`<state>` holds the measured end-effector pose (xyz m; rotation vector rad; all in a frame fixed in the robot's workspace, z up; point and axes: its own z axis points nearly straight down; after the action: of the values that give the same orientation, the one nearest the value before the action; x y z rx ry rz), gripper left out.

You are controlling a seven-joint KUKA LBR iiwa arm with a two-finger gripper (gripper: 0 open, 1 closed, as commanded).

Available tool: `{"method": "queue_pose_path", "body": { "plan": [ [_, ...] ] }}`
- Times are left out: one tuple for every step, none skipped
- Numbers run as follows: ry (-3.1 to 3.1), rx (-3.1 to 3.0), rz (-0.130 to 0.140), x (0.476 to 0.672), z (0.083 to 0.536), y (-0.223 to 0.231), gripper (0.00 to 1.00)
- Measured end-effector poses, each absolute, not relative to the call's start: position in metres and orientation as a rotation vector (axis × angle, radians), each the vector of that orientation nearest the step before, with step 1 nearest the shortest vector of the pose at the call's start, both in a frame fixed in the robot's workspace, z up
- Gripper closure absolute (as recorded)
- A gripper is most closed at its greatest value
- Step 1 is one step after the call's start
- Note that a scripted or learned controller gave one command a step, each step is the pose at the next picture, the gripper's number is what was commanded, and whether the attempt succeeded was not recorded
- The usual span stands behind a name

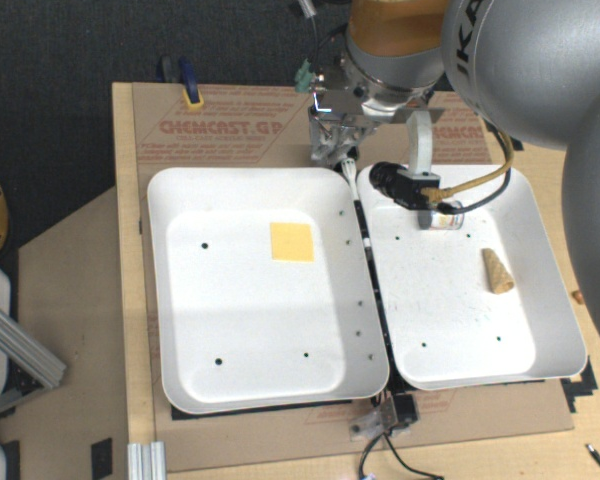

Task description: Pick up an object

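The hand (pixel 337 148) is seen over the far edge where the two bins meet; its state cannot be told. A yellow square (pixel 291 241) lies in the left bin (pixel 180 298), near the hand. A tan piece (pixel 497 269) lies in the right bin (pixel 540 328), well apart.

A robotics lab: taped-down cardboard bench (pixel 230 118), aluminium framing (pixel 20 343), loose cables (pixel 390 448).
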<state>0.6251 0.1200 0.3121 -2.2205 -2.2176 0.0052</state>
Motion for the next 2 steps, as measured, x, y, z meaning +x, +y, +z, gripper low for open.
{"method": "queue_pose_path", "body": {
  "plan": [
    [-2.218, -2.219, 0.006, 0.575, 0.317, 0.120, 1.00],
    [-2.218, -2.219, 0.005, 0.537, 0.323, 0.117, 1.00]
  ]
}}
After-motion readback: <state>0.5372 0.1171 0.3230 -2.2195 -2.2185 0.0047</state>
